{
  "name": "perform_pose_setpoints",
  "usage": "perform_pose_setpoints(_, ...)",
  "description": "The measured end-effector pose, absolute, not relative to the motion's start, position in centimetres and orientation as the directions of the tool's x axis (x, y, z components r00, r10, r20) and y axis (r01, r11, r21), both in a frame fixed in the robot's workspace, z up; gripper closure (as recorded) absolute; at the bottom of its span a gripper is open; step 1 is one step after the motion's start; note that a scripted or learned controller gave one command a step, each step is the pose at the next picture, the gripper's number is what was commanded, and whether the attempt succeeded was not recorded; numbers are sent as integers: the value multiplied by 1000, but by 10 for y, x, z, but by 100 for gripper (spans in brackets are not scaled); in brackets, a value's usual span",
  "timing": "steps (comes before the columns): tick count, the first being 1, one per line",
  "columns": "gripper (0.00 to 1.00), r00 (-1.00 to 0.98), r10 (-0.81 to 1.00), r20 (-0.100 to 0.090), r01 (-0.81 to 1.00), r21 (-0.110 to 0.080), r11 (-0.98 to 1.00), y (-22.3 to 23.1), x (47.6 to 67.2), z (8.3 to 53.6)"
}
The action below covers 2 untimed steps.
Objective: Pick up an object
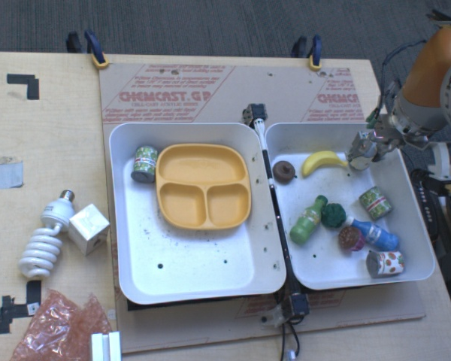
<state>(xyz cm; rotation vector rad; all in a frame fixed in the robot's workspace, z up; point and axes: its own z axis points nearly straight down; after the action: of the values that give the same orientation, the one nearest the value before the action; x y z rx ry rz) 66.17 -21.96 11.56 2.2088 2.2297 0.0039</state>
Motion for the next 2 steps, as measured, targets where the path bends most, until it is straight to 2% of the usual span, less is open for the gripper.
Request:
perform_pose_setpoints(1,0,-10,1000,1,1000,3,10,-219,662,116)
perform_pose_setpoints(2,0,-2,1000,0,1000,0,2,-181,655,93)
